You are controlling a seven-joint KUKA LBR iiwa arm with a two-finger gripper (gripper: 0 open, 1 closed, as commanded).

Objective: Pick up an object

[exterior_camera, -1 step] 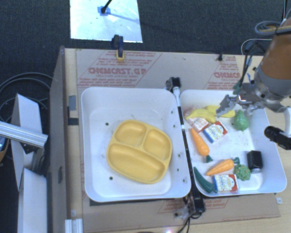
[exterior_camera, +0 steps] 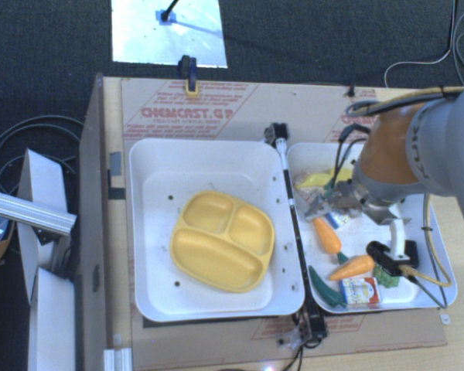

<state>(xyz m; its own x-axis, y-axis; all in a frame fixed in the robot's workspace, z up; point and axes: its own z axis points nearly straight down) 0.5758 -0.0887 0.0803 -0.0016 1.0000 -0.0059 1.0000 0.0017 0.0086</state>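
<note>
Camera view gives me both shallow white bins side by side on the worktop [exterior_camera: 216, 103], a cardboard-covered surface with red lettering. My grey arm with the orange band [exterior_camera: 417, 149] comes in from the right of the frame and bends down over the right white bin [exterior_camera: 441, 296]. The gripper [exterior_camera: 332, 203] sits low in the upper left part of that bin, close to the dividing rim. Its metal end blurs into the clutter beneath it, so I cannot tell whether the fingers are apart or together, and I see nothing clearly held between them.

Around the gripper lie the loose pieces. A yellow soft-looking item [exterior_camera: 317, 180] rests just above it, near the top left corner of the right bin. An orange plastic carrot [exterior_camera: 326, 236] lies just below the gripper, tilted, and a second orange carrot with green leaves [exterior_camera: 356, 266] lies lower and further right, apart from the first. A dark green long vegetable [exterior_camera: 325, 286] runs along the lower left of that bin, touching a small white and red carton [exterior_camera: 359, 291] beside it.

Centre of the frame, the left white bin [exterior_camera: 151, 207] holds a yellow plastic tray with three compartments [exterior_camera: 223, 240], lying flat and slightly turned. A square reflective sheet [exterior_camera: 168, 20] lies on the dark floor at the upper left.
</note>
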